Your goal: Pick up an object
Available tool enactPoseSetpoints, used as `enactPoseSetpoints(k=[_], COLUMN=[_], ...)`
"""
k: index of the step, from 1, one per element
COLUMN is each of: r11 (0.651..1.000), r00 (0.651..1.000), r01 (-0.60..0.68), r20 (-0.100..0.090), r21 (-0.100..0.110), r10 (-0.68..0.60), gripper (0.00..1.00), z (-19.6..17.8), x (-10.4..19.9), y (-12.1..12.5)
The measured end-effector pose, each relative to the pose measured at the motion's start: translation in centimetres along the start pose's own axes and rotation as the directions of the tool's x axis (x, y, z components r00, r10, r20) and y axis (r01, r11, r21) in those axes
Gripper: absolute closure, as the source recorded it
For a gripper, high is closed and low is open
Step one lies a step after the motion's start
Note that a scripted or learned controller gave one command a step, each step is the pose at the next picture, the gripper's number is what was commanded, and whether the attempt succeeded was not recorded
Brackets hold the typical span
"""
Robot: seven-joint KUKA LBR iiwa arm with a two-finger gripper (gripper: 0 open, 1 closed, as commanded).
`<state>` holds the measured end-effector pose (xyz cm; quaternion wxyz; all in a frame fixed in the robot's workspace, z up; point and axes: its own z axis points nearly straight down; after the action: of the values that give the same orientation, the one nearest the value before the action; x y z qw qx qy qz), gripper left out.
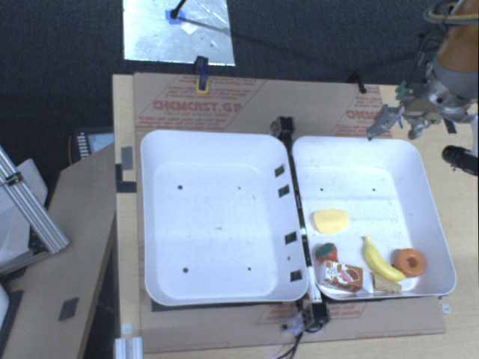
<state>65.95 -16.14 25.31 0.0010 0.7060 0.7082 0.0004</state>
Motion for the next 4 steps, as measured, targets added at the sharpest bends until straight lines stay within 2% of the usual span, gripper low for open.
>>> enactPoseSetpoints(k=[1, 2, 3, 4], r11=[1.0, 1.0, 1.0, 1.0], r00=[1.0, 1.0, 1.0, 1.0], r01=[0.009, -0.005, 0.0, 0.009], r20=[-0.005, 0.0, 0.001, -0.004], r21=[0.006, 0.008, -0.003, -0.008], r10=[-0.009, 0.005, 0.0, -0.009], gripper=[0.0, 0.0, 1.0, 1.0], z=[7.3, 17.5, 15.7, 6.2], x=[9.3, 3.7, 4.0, 13.0], y=[-1.2, 0.7, 1.0, 0.0])
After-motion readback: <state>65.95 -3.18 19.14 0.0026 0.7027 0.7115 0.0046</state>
